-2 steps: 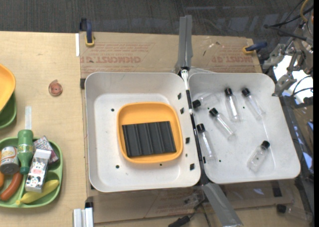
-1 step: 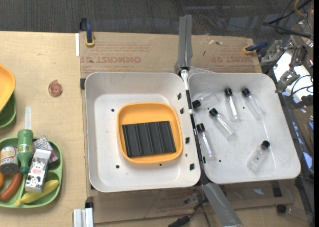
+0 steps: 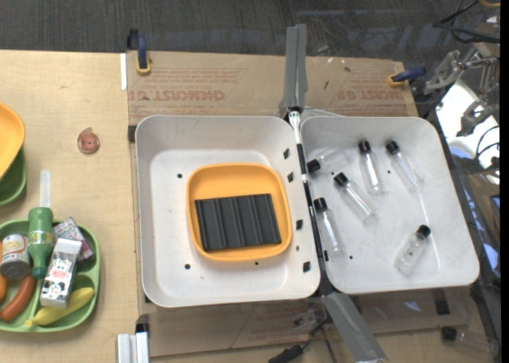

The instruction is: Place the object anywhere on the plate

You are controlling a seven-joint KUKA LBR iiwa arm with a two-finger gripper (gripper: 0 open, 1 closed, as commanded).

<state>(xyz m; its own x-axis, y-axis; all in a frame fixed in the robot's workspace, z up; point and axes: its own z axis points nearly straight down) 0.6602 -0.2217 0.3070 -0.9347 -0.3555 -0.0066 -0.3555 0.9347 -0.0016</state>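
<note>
How far the hand is open, and whether it has hold of anything, cannot be told, so places here are given by the bins. Two white bins sit side by side on cardboard [image 3: 207,87] laid over the worktop [image 3: 64,99]. The left bin [image 3: 159,218] holds an orange plate [image 3: 238,174] at its middle, and a black ribbed block [image 3: 238,221] lies flat on that plate, well inside its rim. The right bin [image 3: 445,194], on the side the arm reaches from, holds five clear vials [image 3: 352,196] with black caps, all lying down and apart from one another; one lies near the wall shared with the left bin. Farther left on the worktop are a green tray [image 3: 83,302] of toy food, a yellow bowl [image 3: 8,142] and a small pink disc [image 3: 88,141]
</note>
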